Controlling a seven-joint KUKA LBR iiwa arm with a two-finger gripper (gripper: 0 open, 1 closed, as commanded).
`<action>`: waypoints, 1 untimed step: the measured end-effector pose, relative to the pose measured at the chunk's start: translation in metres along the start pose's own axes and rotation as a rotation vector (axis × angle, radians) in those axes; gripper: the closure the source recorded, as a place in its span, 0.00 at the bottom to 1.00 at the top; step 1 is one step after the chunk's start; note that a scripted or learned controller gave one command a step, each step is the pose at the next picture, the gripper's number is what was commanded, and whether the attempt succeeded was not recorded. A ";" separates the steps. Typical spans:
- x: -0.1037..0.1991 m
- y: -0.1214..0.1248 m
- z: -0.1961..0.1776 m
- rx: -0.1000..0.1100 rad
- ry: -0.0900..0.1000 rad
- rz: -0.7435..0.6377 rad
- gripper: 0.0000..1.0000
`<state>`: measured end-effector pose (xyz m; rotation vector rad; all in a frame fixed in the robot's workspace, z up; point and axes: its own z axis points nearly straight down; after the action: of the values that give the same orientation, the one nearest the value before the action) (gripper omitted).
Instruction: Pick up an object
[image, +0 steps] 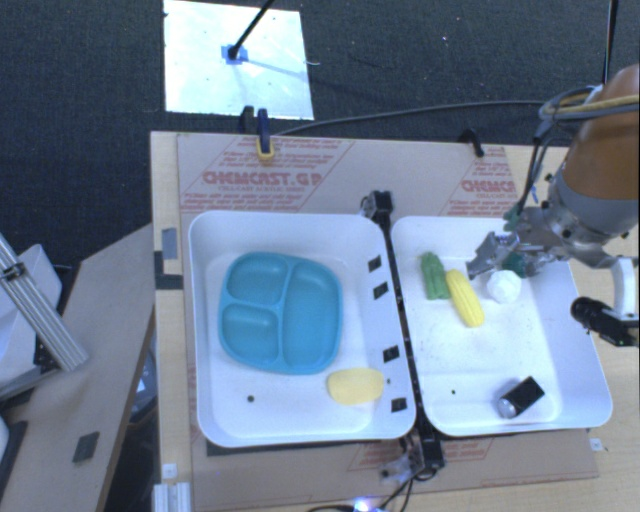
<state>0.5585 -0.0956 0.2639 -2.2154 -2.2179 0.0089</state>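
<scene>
The right bin (575, 395) holds a green pod-like piece (433, 276), a yellow corn cob (464, 297), a white round object (503, 287) and a small black block (521, 396). My gripper (507, 254) hangs over the bin's upper right part, just above the white object and to the right of the corn. In the left bin (205, 300) a blue divided plate (279, 313) lies flat, with a pale yellow lemon-like object (356, 386) below it.
A black divider strip (393, 330) runs between the two bins. A brown board (320, 175) lies under them. A blue and yellow clamp (264, 135) stands at the board's far edge. A cable (400, 110) crosses the back.
</scene>
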 end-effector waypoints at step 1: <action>0.000 0.002 -0.005 -0.010 -0.001 -0.002 0.00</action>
<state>0.5604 -0.0955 0.2692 -2.2188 -2.2255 -0.0008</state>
